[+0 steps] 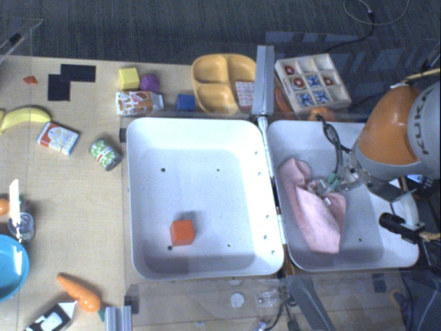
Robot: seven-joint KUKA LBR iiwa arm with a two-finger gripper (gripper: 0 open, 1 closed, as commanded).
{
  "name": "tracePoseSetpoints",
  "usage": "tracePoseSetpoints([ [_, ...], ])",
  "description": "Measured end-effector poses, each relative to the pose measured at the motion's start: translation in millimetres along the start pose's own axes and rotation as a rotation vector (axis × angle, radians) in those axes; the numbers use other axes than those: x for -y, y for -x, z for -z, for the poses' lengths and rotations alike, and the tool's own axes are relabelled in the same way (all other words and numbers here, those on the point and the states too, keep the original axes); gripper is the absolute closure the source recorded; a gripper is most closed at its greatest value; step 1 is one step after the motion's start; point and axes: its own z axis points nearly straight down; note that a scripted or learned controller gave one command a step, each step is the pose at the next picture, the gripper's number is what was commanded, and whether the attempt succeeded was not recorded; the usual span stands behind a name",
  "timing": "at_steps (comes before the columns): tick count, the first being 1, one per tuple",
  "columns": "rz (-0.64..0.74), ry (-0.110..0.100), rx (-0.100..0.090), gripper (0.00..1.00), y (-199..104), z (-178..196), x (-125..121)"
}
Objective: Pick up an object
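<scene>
Surface (76,240): light wood, with clutter at left and along the back. Left bin (200,143): holds one orange block (182,232) near its front wall, left of centre. Right bin (372,250): holds a pink cloth (313,209), crumpled along the bin's left half. Arm (396,133) reaches in from the right; hand (329,187) sits low, at the cloth's upper right edge. Cannot tell whether the hand is released or clenched, nor whether it has the cloth.
</scene>
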Motion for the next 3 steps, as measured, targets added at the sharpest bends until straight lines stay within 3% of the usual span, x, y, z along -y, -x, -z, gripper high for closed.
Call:
tracePoseSetpoints([
  [1, 0.0, 0.0, 0.0, 0.0, 0.1, -0.1, 0.2],
  [2, -0.008, -0.01, -0.003, 0.0, 1.3, -12.6, 44.3],
  [3, -0.006, 0.0, 0.002, 1.0, 2.4, 0.8, 39.6],
])
